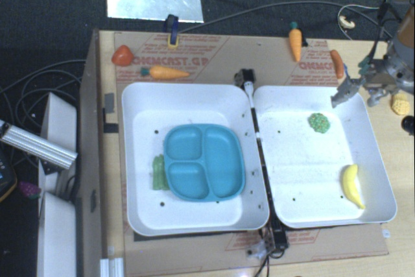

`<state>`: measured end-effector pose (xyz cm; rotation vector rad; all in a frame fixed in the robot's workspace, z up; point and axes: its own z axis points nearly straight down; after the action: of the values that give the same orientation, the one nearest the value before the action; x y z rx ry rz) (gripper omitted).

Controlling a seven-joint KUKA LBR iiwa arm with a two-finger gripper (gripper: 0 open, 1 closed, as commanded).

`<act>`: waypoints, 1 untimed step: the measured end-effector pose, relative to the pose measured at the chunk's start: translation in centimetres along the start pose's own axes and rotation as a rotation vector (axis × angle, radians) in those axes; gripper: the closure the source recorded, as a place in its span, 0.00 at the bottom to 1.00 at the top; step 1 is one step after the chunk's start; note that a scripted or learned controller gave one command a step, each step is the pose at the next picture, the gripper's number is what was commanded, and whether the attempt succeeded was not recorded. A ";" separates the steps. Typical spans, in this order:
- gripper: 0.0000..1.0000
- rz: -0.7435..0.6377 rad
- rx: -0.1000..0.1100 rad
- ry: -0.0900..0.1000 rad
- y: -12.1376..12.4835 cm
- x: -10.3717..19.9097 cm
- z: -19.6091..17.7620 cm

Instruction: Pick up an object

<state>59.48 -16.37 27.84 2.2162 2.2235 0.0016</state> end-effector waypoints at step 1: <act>0.00 0.001 0.005 0.002 4.4 -2.5 11.6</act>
<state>63.93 -18.90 16.29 2.2203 2.2259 -0.0022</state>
